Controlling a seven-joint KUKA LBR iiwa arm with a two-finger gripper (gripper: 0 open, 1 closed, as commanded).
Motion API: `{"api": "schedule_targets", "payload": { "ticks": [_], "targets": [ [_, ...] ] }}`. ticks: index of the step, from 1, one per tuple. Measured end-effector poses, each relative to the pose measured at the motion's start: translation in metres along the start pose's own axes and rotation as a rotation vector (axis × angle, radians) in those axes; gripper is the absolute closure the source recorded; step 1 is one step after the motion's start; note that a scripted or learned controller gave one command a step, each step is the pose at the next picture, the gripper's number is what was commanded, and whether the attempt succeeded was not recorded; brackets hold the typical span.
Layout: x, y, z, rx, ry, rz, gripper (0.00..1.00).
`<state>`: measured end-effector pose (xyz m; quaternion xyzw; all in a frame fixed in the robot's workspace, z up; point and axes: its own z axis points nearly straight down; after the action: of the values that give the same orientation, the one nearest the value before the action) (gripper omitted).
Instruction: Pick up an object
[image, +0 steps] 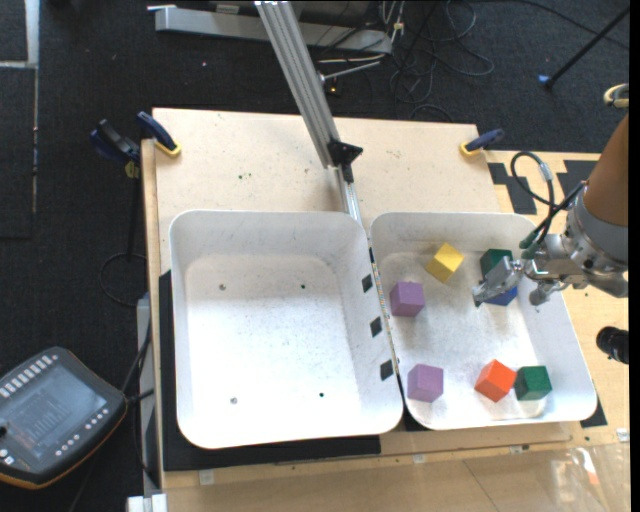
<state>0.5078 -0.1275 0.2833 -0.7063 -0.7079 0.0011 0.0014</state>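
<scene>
The right bin (455, 335) holds several small blocks: a yellow one (446, 261), two purple ones (407, 298) (425, 382), an orange one (494, 381), a green one (533, 382), a dark green one (494, 262) and a blue one (506, 297). My gripper (517, 290) reaches in from the right over the bin's upper right part, low and open. Its left finger (490, 291) lies across the blue block, which is mostly hidden. The dark green block sits just behind that finger. Nothing is clearly held between the fingers.
The left bin (270, 330) stands beside the right one, sharing a raised middle rim (380, 320). A slanted metal bar (305, 85) ends above that rim at the back. Clamps sit at the bench's back corners. A pendant (50, 415) lies at lower left.
</scene>
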Motion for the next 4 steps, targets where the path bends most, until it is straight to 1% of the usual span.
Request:
{"api": "schedule_targets", "payload": {
  "ticks": [1,2,3,4],
  "targets": [
    [0.0,0.0,-0.002,-0.004,-0.001,0.002,0.0],
    [-0.004,-0.005,0.059,0.002,0.0,0.004,0.0],
    [-0.013,-0.003,0.117,0.003,0.001,0.005,0.0],
    [-0.009,0.006,0.168,0.001,0.001,0.003,0.0]
  ]
}}
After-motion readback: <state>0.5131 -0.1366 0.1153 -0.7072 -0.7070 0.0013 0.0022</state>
